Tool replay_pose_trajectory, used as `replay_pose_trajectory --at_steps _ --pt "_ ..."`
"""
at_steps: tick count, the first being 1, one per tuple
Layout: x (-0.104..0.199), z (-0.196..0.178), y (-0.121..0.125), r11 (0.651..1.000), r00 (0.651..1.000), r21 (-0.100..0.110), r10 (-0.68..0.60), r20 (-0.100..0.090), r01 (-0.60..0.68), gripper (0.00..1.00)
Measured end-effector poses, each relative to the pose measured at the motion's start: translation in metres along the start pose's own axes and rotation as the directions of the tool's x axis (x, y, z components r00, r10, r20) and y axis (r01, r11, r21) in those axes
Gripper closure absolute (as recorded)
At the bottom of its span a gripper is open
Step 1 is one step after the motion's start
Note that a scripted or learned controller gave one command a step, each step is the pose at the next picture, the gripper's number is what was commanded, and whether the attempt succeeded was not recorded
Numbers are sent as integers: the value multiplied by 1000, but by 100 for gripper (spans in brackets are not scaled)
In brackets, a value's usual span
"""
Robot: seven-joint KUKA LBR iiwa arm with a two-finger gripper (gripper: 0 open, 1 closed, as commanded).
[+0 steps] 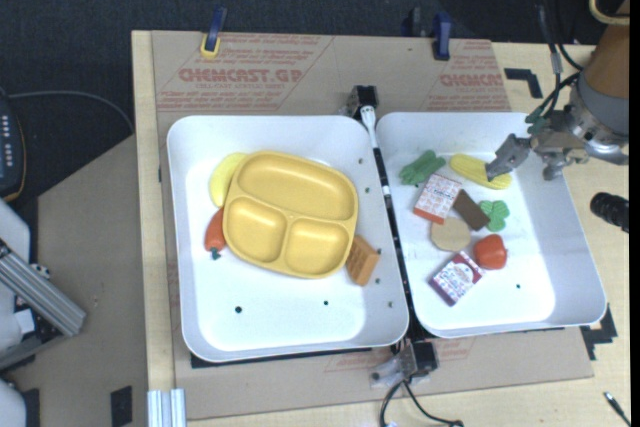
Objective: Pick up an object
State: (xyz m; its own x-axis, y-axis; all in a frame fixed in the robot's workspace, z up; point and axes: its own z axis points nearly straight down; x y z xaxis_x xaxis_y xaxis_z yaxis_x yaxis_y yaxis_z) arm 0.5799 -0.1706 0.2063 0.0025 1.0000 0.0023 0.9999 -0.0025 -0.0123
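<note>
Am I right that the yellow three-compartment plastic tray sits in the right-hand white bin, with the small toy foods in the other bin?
Not quite: the camera view shows the yellow three-compartment plastic tray in the left-hand white bin. The small toy foods lie in the other, right-hand white bin, as you said.

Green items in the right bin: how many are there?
2. One green piece lies near the bin's upper left, beside the yellow piece. The other green piece sits mid-bin, just above the red piece. More could be hidden under the pile.
</note>
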Motion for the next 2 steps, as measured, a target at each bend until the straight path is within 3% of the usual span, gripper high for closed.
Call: replay_pose_trajectory --at_steps 1,2 --pt "0 -7 3 1000 1000 -13 -3 3 3 0" --pt "3 56 -1 1000 1000 -4 -2 0 2 0"
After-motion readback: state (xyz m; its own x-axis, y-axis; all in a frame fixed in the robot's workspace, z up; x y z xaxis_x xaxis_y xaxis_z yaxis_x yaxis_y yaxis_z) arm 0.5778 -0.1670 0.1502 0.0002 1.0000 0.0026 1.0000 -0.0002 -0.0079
